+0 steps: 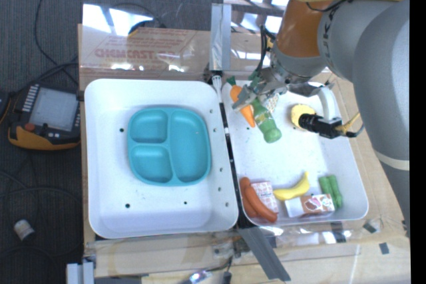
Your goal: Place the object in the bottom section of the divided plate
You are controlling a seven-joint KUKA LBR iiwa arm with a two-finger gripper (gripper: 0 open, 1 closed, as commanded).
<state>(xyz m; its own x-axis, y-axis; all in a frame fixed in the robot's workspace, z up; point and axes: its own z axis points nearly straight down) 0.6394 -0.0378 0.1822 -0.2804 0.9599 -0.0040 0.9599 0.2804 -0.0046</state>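
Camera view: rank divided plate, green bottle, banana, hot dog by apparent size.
1. divided plate, by far the largest.
2. green bottle and hot dog: look alike in extent, and the gripper partly covers the bottle, so unranked.
3. banana, smallest.

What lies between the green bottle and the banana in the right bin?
In the camera view, only bare white bin floor lies between the green bottle and the banana; nothing stands there.

Divided plate compartments bare and open from above, right bin's near edge crowded with toy food
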